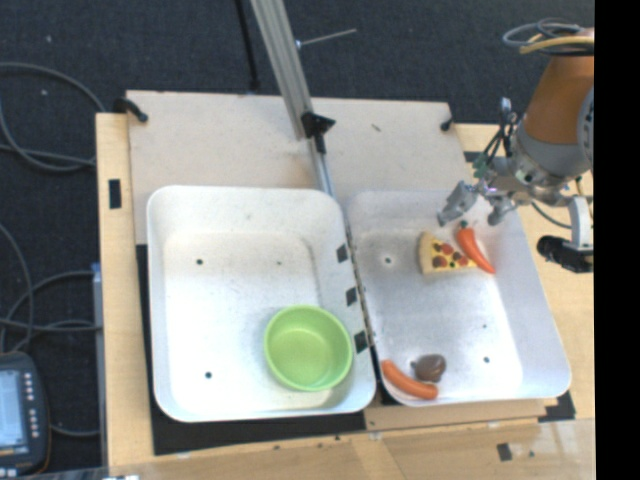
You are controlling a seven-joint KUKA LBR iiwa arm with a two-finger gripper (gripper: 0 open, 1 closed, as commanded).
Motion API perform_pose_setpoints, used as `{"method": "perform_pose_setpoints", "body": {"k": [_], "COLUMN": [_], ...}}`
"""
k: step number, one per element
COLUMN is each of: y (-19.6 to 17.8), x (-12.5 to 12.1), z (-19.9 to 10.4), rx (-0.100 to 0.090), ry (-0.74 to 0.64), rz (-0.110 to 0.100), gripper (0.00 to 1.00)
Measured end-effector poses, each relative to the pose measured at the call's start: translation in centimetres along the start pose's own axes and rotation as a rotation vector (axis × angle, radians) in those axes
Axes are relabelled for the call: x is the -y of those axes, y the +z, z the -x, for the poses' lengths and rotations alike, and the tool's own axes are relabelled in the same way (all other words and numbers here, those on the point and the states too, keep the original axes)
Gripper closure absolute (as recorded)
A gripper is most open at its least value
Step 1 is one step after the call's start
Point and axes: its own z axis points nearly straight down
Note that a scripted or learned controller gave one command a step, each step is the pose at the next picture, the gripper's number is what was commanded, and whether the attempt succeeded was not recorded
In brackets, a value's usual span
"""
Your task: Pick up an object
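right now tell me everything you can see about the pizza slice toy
The pizza slice toy is a small wedge, tan like crust, with red and dark spots on top like toppings; it looks like plastic. It lies flat in the upper part of the right bin. An orange carrot lies against its right edge. The gripper hangs just above and to its right, not touching it.

Pale wooden bench [230, 138], dark carpet floor [120, 28], loose cables [30, 78], slanted aluminium rail [280, 43]
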Motion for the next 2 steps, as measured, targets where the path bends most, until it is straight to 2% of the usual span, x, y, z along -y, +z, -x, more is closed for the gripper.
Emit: {"method": "perform_pose_setpoints", "body": {"k": [1,2], "y": [5.7,4.2], "x": [0.9,0.7], "z": [0.6,0.7], "rx": [0.000,0.001], "ry": [0.006,0.005], "rz": [-0.002,0.008], "gripper": [0.00,1.00]}}
